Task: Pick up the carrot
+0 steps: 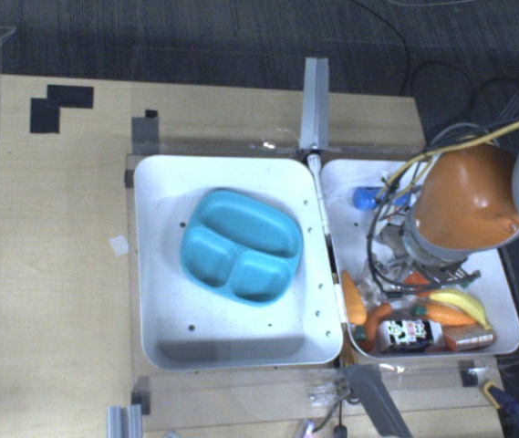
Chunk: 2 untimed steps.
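The carrot (353, 301) is an orange tapered piece lying along the left wall of the right bin (337, 182), near its front corner. The arm's orange band (464, 199) hangs over the middle of that bin, wrapped in cables. Below it my gripper (417, 274) is lowered among the objects, just right of the carrot and largely hidden by the wrist. I cannot see anything held in it.
A banana (461, 303), another orange item (448, 316), a dark bottle with a white label (409, 333) and a brown packet (470, 338) crowd the right bin's front. A small blue object (366, 197) lies at its back. The left bin (154, 245) holds a blue divided plate (241, 245).
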Tool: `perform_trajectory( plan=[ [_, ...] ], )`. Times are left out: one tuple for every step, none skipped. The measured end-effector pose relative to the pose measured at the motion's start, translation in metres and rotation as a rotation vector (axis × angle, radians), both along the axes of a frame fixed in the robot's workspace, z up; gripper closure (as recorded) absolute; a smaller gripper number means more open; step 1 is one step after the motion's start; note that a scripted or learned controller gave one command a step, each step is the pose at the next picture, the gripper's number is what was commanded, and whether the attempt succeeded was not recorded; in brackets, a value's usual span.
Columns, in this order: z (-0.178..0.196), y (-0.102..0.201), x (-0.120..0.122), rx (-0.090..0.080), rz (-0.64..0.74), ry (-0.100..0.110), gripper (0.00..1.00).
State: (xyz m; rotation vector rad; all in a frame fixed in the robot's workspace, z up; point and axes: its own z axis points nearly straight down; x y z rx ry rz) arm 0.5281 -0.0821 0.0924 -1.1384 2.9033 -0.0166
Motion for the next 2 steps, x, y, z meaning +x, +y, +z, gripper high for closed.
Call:
perform_trajectory(
  plan=[
    [-0.001, -0.001, 0.017, -0.001, 0.270, 0.012, 1.00],
    [-0.001, -0.017, 0.007, -0.006, 0.422, 0.004, 1.00]
  ],
)
